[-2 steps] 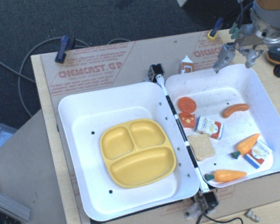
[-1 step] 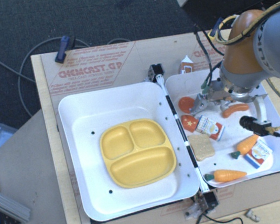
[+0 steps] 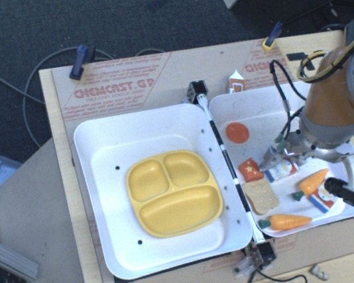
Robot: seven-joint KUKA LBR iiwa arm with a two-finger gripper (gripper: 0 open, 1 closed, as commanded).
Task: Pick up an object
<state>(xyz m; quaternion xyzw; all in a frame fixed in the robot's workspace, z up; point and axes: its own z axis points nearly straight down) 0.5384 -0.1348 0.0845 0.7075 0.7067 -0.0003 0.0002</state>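
Observation:
The right bin (image 3: 257, 100) holds several toy foods. A red-orange disc (image 3: 237, 133) lies near its back left. A small red piece (image 3: 251, 170) sits by the left wall, with a slice of bread (image 3: 261, 196) just in front of it. One carrot (image 3: 290, 221) rests at the front edge and another carrot (image 3: 313, 182) lies further right. My gripper (image 3: 279, 156) hangs low over the middle of this bin, right above a small colourful packet (image 3: 283, 171) and just right of the red piece. Nothing is visibly held.
The left bin (image 3: 97, 144) carries a yellow divided plate (image 3: 172, 192). A second small packet (image 3: 321, 200) lies at the right bin's front right, next to a black part of the arm (image 3: 343, 189). Cables (image 3: 282, 86) run over the right bin's back.

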